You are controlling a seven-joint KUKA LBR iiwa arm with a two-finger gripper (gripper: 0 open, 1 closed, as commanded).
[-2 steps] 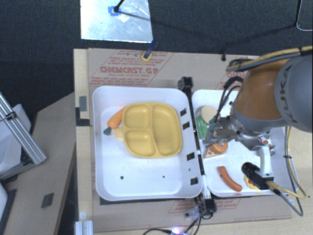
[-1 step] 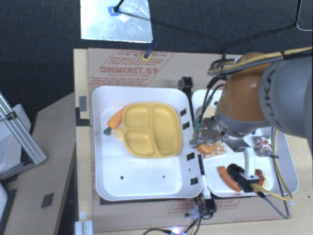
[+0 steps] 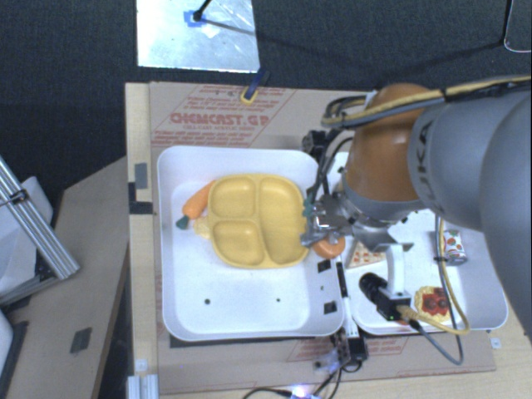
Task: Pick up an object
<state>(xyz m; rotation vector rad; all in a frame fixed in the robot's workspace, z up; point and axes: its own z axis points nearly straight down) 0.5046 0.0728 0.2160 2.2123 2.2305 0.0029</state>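
Because the gripper (image 3: 316, 227) hangs low at the seam between the two white bins, right against the edge of the yellow divided plate (image 3: 253, 220), I cannot tell whether the fingers are wide or narrow; the wrist hides them. An orange piece (image 3: 330, 246) lies just beside and below them, partly covered. The likely failure, as I judge it, is a closing on the plate's rim or the bin wall (image 3: 320, 285) instead of a loose item, tipping the plate. A carrot (image 3: 196, 200) rests beyond the plate, well apart. The arm (image 3: 465, 160) reaches in from the right, wrist bent steeply down above the right bin.
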